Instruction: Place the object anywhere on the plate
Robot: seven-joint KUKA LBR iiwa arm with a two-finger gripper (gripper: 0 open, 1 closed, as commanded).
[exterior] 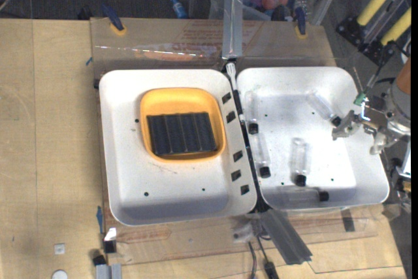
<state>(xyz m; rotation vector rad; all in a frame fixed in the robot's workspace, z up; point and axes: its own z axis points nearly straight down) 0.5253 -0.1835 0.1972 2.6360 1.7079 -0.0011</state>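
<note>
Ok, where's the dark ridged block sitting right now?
The dark ridged block lies flat on the yellow plate in the left bin, near that bin's middle. The tool is over the right bin's far right edge, well away from it.

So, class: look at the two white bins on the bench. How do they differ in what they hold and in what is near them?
The left bin holds a yellow plate with a dark ribbed block lying on it; the right bin holds no plate, only small clear tube-like items scattered on its floor. The claw is at the right bin's right side, away from the left bin. Both bins are shallow, white and round-cornered.
</note>
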